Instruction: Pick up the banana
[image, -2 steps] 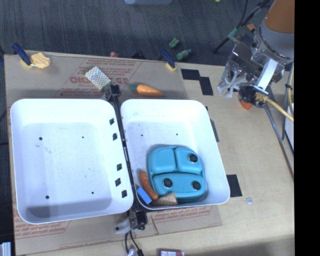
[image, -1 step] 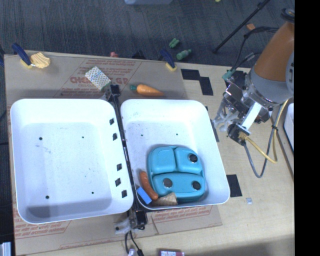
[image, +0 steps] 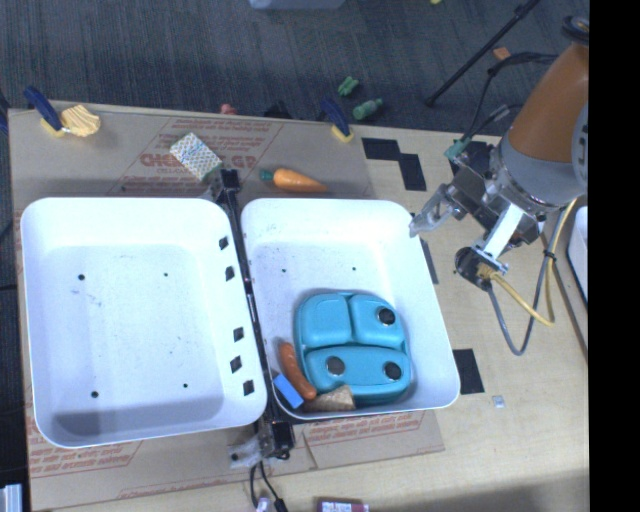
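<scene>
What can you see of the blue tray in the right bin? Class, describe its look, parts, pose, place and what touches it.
The blue tray looks like smooth moulded plastic, rounded at the corners, with three hollow compartments and dark spots in them. It lies flat, open side up, in the near part of the right bin, close to the front wall. A small orange piece and a tan piece lie against its near left edge.

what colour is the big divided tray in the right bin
Light blue; the divided tray shows clearly in the camera view.

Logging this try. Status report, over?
Gripper beside right bin's far right corner, outside it. In that bin: blue tray, orange stick, blue block, tan wedge. Carrot behind bins.
</scene>
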